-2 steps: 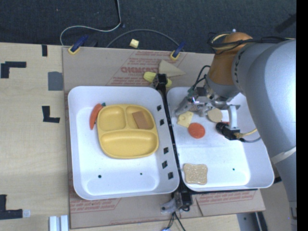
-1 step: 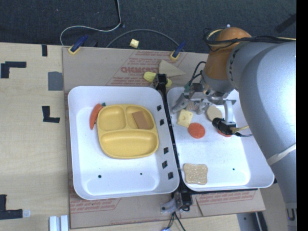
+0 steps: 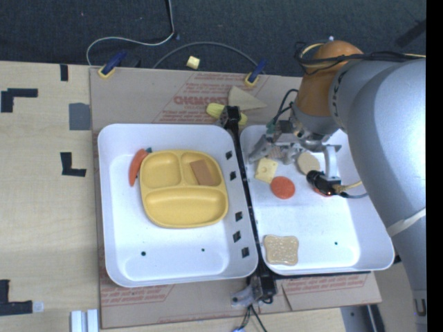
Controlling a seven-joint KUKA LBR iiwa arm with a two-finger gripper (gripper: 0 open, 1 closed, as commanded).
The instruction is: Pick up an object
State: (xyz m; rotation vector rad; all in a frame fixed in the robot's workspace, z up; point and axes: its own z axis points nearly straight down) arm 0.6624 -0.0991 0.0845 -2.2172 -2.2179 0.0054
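Note:
My gripper (image 3: 294, 153) hangs over the far part of the right bin (image 3: 346, 244), its fingers spread apart and open with nothing held between them. A pale yellow cheese block (image 3: 266, 170) lies just below the left finger (image 3: 262, 146). A red tomato slice (image 3: 282, 187) rests beside the block. A beige round piece (image 3: 308, 162) lies close to the right finger (image 3: 328, 160), partly hidden by the gripper. A slice of bread (image 3: 281, 249) sits near the right bin's front edge.
The left bin (image 3: 124, 254) holds a yellow divided plate (image 3: 183, 203) with a brown piece (image 3: 204, 172) in one compartment, and an orange carrot (image 3: 136, 167) beside it. A black divider (image 3: 239, 185) separates the bins. The grey arm (image 3: 387, 130) covers the right side.

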